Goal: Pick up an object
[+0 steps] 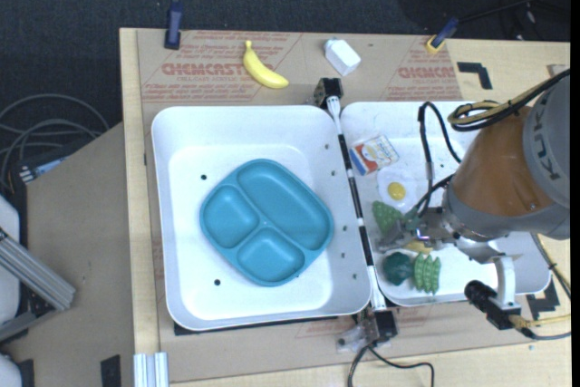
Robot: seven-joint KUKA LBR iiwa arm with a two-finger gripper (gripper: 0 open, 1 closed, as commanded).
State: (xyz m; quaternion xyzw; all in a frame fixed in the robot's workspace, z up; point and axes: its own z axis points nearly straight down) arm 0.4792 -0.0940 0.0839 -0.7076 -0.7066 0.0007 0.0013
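Observation:
My gripper [403,236] is low in the right bin [507,295], near its left wall, with the grey and orange arm [507,172] above it. Small objects lie close around it. A light green piece [386,215] touches its upper side. A dark green round piece [397,266] and a bumpy light green pod [426,273] lie just below it. A small yellow piece [396,191] sits further up. A red, white and blue packet [373,154] lies toward the back of the bin. I see nothing clearly held.
The left bin [181,140] holds a blue divided tray [265,220]. On the bench behind the bins lie a banana [263,69] and a white block [343,56]. Cables [453,115] loop over the right bin's back.

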